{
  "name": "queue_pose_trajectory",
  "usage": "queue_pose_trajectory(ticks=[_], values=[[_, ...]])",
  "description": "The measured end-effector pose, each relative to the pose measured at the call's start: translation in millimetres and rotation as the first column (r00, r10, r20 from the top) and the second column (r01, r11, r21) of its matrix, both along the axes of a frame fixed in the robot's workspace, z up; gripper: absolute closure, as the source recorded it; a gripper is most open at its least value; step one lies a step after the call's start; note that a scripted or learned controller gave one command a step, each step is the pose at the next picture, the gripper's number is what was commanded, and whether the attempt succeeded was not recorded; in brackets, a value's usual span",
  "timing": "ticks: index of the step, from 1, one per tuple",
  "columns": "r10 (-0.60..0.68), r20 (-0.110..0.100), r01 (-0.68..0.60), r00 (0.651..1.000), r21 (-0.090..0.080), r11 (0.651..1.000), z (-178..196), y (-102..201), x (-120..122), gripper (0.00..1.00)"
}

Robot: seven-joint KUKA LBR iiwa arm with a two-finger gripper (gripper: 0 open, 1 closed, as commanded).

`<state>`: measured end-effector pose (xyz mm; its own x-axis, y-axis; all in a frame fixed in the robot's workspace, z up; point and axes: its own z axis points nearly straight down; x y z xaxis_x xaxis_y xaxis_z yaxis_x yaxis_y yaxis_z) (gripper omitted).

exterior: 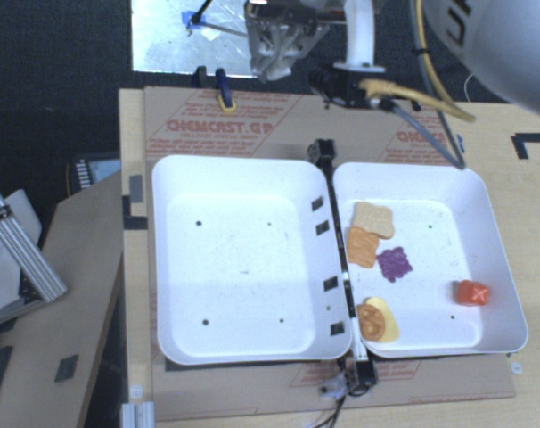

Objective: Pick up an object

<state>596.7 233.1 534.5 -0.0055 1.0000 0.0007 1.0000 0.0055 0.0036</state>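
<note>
Objects not yet picked: tan slice (373,218), orange waffle (362,247), purple piece (394,263), red item (471,292), yellow-orange bit (376,320) all lie in right bin (497,230), w/ end effector (274,56) high at 12 o'clock (nothing visibly held).

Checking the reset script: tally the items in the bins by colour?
Tan: 1, bread slice
Orange: 1, waffle piece
Purple: 1, grape cluster
Red: 1, red piece
Orange-yellow: 1, round piece
Total: 5, all in the right bin.
</note>
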Motion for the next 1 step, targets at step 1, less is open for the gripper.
queue_pose_trajectory(ticks=[1], values=[[-0.004,-0.004,0.004,1.0,0.0,1.0,0.3,-23.9,-48.0,1.0]])
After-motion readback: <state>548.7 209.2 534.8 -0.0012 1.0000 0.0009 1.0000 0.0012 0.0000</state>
